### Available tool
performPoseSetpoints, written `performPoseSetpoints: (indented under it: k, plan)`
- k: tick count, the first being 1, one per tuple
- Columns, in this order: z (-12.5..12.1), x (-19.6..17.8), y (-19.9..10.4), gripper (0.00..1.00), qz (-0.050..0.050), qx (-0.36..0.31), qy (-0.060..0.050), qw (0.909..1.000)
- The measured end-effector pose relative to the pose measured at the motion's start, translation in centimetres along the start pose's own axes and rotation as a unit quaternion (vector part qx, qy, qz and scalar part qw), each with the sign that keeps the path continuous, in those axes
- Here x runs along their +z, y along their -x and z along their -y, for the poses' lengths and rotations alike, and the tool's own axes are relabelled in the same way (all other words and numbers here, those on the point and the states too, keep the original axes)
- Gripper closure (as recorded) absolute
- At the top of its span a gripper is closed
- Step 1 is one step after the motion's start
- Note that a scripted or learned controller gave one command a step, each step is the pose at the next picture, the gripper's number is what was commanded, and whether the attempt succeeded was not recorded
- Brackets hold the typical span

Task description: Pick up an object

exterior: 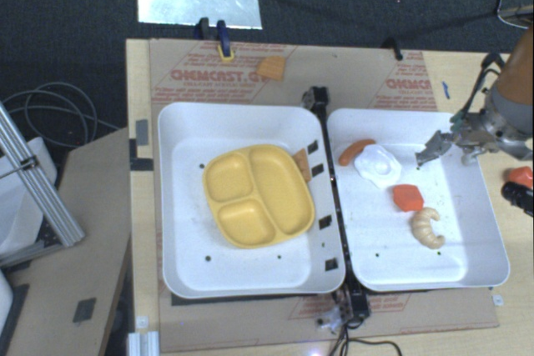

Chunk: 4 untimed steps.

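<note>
Tool (427,152), state unclear, hovers near croissant (427,228), which lies near-vertical in frame.

Around the fried egg (378,166) in the right bin (480,263), room is limited: a sausage (355,151) lies just left, a red piece (408,198) and a croissant (427,228) below right. Open white floor is found farther below the egg.

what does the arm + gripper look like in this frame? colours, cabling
Grey arm entering from the view's right, with an orange-brown band above the wrist. The gripper is dark metallic grey with thin dark fingers. Thin dark cables run along the wrist near the top. Detail is too blurred for markings.
</note>
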<state>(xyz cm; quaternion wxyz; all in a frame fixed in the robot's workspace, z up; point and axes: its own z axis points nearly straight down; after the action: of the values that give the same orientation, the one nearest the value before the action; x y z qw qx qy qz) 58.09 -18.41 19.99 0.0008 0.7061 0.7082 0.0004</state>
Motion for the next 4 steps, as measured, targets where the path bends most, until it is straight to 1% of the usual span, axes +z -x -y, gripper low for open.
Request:
performPoseSetpoints:
  k: [1,2,3,4]
  plan:
    - [3.5,1.9,-2.6,0.0,0.0,0.001,-0.001,1.0]
    - [3.3,11.9,0.1,0.0,0.0,0.001,-0.001,1.0]
    - [3.2,10.5,0.0,1.0,0.0,0.001,0.001,1.0]
    - [1.5,11.0,-6.4,1.0,-0.001,-0.003,0.0,1.0]
